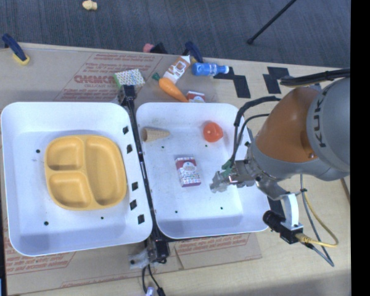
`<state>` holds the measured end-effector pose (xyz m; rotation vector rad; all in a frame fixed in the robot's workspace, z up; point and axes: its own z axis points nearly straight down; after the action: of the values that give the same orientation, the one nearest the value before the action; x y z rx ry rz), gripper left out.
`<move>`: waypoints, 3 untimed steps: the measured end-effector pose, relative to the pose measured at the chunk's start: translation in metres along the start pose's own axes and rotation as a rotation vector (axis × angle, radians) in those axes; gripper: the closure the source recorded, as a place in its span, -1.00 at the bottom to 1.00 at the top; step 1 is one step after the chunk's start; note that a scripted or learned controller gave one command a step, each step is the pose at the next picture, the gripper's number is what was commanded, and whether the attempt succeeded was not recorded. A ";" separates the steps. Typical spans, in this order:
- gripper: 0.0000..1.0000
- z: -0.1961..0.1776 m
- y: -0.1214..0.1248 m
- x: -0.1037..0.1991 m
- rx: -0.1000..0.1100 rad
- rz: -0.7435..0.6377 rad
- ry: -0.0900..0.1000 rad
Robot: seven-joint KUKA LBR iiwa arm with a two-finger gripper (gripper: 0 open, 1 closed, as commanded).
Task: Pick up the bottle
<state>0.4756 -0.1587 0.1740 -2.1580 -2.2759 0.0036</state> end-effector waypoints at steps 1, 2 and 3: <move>1.00 -0.013 0.004 0.063 -0.001 -0.218 0.000; 1.00 -0.017 0.006 0.109 0.000 -0.512 -0.001; 1.00 -0.082 0.008 0.143 -0.004 -0.442 -0.004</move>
<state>0.4769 -0.0155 0.2564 -1.6088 -2.6980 0.0011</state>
